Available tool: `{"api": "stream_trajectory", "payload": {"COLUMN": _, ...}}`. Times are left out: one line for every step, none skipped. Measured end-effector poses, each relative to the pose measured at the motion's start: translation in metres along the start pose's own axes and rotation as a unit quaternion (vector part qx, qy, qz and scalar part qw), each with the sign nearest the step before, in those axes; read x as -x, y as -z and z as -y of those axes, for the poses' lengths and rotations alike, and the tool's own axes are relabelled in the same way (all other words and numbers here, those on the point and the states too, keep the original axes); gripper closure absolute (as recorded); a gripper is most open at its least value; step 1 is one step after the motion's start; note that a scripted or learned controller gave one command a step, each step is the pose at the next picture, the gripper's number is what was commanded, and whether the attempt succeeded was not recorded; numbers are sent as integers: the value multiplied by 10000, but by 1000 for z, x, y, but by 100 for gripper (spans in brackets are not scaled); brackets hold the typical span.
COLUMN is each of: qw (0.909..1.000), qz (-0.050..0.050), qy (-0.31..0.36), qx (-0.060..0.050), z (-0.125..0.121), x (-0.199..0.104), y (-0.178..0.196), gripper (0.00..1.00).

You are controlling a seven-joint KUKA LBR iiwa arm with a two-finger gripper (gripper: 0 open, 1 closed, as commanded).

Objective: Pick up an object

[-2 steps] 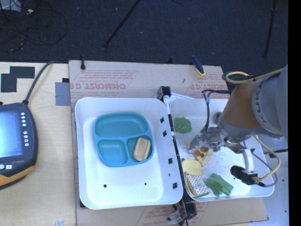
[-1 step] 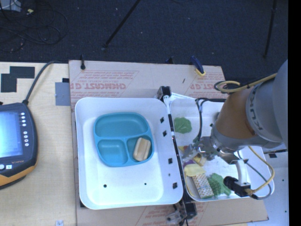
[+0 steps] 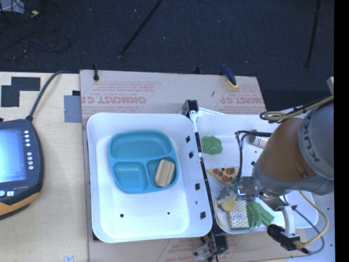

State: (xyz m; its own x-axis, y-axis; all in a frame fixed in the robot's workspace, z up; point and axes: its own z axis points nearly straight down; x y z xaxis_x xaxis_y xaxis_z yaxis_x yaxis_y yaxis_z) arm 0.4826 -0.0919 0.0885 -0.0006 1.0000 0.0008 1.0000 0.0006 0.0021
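Camera view: pizza slice (image 3: 223, 173) lies flat, tip pointing left.

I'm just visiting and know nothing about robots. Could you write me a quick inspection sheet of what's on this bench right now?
Surface: two white bins side by side, left bin and right bin, on a cardboard sheet.
Job's things: blue divided plate in the left bin with a bread piece in one compartment; in the right bin a green leaf toy, pizza slice, cracker and green bundle.
Clutter: nothing seen.
Gripper: gripper low over the right bin's toys; finger state unclear.
Cables: yellow cable along the arm.
Surroundings: control tablet at left; dark carpet behind.
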Motion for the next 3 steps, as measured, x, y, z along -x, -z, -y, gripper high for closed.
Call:
{"api": "stream_trajectory", "payload": {"qw": 10000, "qz": -16, "qy": 1, "qx": -37, "z": -18, "x": 13, "y": -1, "gripper": 0}}
{"api": "stream_trajectory", "payload": {"qw": 10000, "qz": -9, "qy": 2, "qx": -25, "z": -54, "x": 43, "y": -1, "gripper": 0}}
{"api": "stream_trajectory", "payload": {"qw": 10000, "qz": 4, "qy": 0, "qx": -17, "z": -81, "x": 7, "y": -1, "gripper": 0}}
